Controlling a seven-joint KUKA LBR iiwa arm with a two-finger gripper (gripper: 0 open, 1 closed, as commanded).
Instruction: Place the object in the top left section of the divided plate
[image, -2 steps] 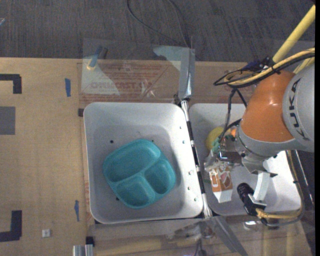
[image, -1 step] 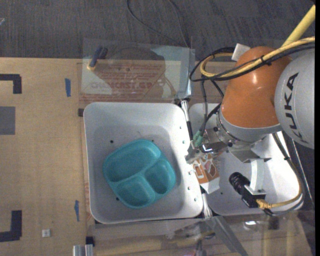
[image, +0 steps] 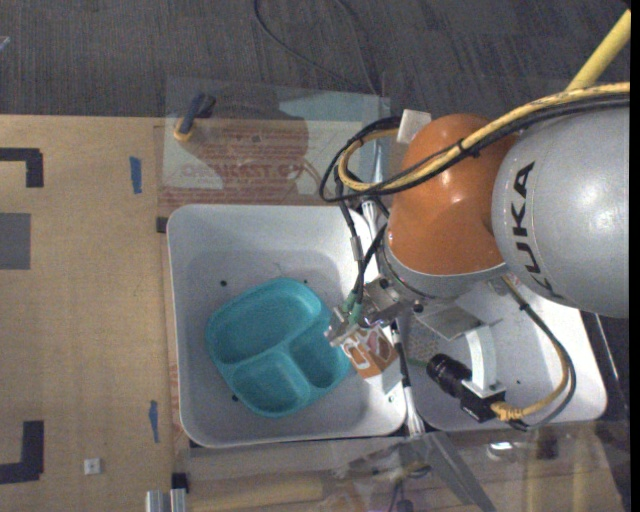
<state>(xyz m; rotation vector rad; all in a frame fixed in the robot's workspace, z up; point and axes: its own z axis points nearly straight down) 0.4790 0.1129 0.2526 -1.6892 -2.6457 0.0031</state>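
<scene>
A teal divided plate (image: 272, 346) with three sections lies in the left white bin (image: 200, 260), tilted so its large section faces the upper left. My gripper (image: 352, 332) hangs just off the plate's right rim, under the grey arm and its orange band (image: 445, 195). A small orange-brown object (image: 371, 357) sits right below the gripper, at the plate's right edge near the wall between the bins. I cannot make out whether it is held or lying on the bin floor.
The right bin (image: 580, 390) lies mostly under the arm, with a black cable fitting (image: 462, 385) over it. Cables loop above the bins. A clear plastic sheet (image: 250, 140) lies behind the left bin. The wooden bench (image: 80, 300) stretches to the left.
</scene>
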